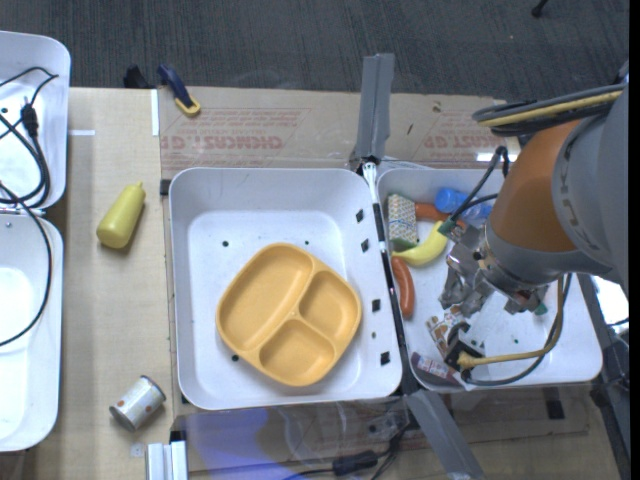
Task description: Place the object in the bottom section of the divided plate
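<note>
On your bench, a smooth yellow squeeze bottle point(121, 216) lay on the cardboard at nine o'clock, with a small metal can point(137, 402) tipped on its side toward seven o'clock. The left white bin point(190, 298) held the rounded, matte yellow divided plate point(289, 313), turned at a slant, its three moulded sections bare, the small bottom section facing six o'clock. Across the black hinge, the right bin point(585, 358) carried your clutter: a speckled rectangular packet point(402, 218), a curved yellow banana point(427, 248), a glossy red sausage point(404, 286) lying lengthwise just beside the dividing wall, and blue point(450, 200) and orange point(428, 209) plastic pieces toward one o'clock. Your grey arm with its orange band reached in from three o'clock, the gripper point(455, 313) low over the right bin near the sausage and a crumpled wrapper point(443, 330). Whether the pincer was released or clenched, you could not tell from this angle.
</note>
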You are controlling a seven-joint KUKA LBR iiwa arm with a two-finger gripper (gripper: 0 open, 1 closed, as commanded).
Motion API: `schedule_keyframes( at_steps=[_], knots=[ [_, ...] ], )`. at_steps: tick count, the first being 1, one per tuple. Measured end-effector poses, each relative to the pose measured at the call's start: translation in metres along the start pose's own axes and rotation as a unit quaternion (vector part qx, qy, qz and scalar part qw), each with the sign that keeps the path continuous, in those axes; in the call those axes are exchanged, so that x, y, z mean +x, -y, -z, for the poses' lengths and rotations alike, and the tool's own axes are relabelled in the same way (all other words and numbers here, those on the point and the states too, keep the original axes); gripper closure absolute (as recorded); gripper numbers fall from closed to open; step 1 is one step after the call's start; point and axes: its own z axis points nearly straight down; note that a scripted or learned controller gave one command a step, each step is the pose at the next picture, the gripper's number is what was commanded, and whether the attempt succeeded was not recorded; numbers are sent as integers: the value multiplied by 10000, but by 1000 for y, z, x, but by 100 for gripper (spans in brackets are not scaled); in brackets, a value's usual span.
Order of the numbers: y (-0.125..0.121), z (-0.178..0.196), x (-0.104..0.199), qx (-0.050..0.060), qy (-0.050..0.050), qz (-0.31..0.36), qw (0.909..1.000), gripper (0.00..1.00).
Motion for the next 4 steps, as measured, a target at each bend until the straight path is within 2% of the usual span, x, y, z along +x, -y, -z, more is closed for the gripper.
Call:
schedule_keyframes(
  at_steps=[1, 2, 3, 4],
  knots=[
    [21, 0, 61, 0, 5, -440, 9990, 100],
    [66, -16, 113, -4, 12, -1697, 9855, 100],
    [103, -83, 159, -25, -6, 157, 9999, 100],
    [101, -84, 156, -32, 21, 136, 9999, 0]
  ],
)
